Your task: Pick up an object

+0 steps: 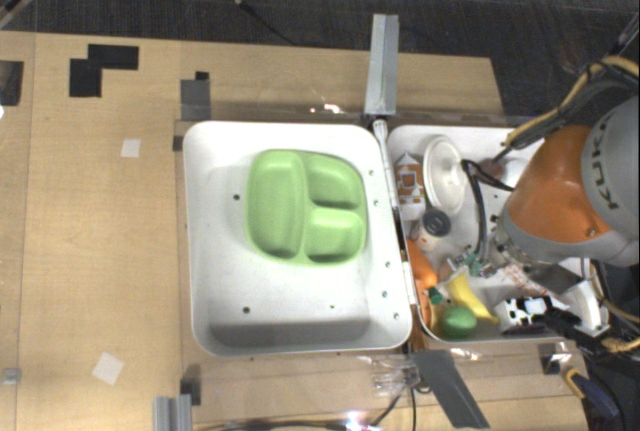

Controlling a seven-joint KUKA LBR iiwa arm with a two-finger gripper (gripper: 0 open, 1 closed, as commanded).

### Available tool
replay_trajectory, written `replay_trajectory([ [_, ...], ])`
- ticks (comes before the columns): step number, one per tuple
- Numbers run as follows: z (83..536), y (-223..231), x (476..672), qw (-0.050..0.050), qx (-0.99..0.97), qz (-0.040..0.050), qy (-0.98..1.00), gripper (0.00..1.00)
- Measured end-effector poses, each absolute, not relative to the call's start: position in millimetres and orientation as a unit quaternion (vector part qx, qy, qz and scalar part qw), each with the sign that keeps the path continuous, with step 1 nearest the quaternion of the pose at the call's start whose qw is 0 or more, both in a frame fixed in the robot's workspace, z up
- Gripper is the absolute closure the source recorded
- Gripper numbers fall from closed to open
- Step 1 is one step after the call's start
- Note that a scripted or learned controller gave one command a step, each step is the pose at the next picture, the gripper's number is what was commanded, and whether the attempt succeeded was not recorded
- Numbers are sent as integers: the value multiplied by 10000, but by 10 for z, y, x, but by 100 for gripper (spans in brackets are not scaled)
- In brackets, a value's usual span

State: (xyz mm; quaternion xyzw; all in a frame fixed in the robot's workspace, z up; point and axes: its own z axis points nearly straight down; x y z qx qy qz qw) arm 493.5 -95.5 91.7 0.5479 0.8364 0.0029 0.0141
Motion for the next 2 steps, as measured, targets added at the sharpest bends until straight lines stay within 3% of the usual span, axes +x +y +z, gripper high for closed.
replay_trajectory([
  [1,1052,-954,4970,191,5454,50,8379,100],
  [2,1854,-399,4881,17,6786,22,7345,100],
])
